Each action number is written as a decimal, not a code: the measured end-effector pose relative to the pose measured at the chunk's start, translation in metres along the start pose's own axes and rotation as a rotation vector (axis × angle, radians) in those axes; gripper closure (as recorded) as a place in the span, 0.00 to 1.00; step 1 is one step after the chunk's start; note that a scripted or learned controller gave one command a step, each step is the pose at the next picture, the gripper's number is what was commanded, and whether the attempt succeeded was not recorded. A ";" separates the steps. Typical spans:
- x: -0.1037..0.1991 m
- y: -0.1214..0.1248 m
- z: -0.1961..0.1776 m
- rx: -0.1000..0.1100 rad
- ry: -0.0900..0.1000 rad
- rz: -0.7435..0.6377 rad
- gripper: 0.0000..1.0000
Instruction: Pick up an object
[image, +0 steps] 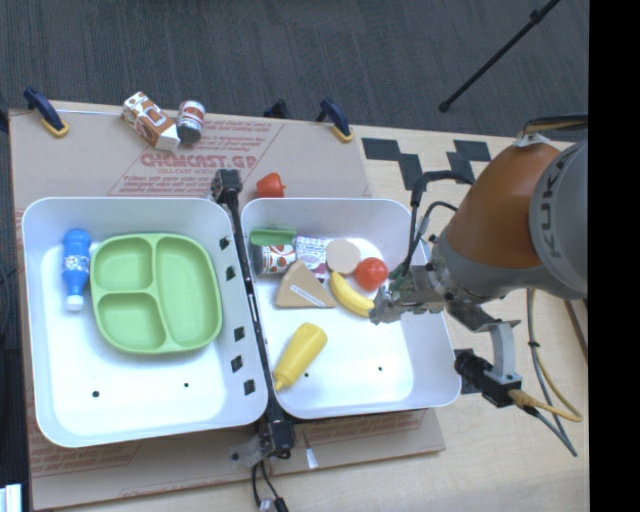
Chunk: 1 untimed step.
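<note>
- Camera view: gripper (385, 308) low in the right bin (425, 385), just beside the banana (349, 294) and red ball (371, 271); whether it is spread or pressed together cannot be told.
- Progress: nothing visibly lifted; the mustard bottle (298, 354) lies apart. Grasp and lift remain.

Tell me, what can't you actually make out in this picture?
- End effector: too small and dark in the camera view to read.
- Can: partly covered by the wedge and packet.
- Carton and small can labels: too small to read.
</note>
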<state>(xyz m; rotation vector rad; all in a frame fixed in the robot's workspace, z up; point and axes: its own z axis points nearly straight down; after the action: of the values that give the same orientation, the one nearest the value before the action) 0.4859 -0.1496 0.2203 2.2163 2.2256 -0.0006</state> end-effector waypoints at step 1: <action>-0.061 0.042 0.029 0.002 0.001 0.000 1.00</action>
<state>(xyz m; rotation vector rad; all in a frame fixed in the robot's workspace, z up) 0.5282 -0.2108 0.1918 2.2184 2.2266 -0.0025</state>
